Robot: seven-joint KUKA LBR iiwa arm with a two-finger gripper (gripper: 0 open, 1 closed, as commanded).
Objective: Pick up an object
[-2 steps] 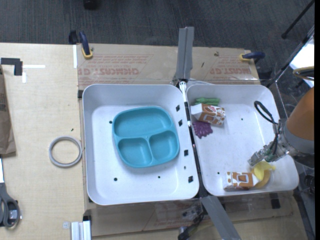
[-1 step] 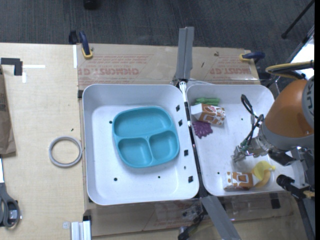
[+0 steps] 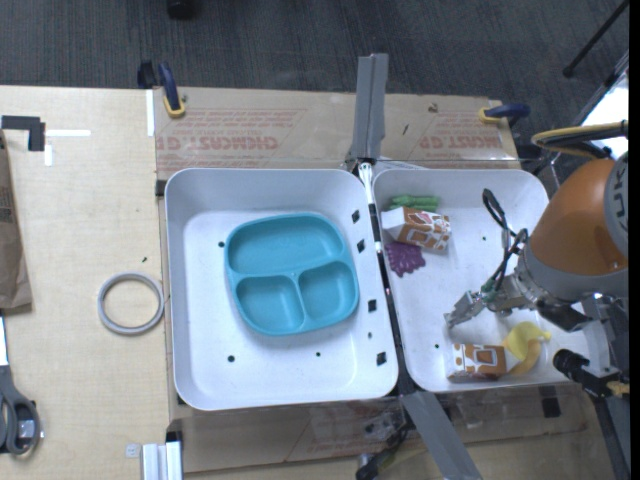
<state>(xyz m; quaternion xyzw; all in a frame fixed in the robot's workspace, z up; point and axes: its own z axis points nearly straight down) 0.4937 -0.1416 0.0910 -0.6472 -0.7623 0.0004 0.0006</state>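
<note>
My gripper point(image 3: 462, 313) hangs low over the bare floor of the right bin point(image 3: 440, 288), pointing left and down. The grey arm with its orange band point(image 3: 585, 218) comes in from the right. Just below the gripper lies a small orange and white carton point(image 3: 478, 361), with a yellow banana-shaped toy point(image 3: 526, 344) to its right. At the far left of the same bin sit a green piece point(image 3: 414, 201), an orange and white box point(image 3: 425, 230) and a purple bunch of grapes point(image 3: 405, 258). Nothing shows in the gripper.
The left bin point(image 3: 195, 338) holds a blue divided plate point(image 3: 292, 273). On the bench to the left lie a grey ring point(image 3: 130, 303) and scissors point(image 3: 15, 423). A grey post point(image 3: 370, 103) stands behind the divider between the bins.
</note>
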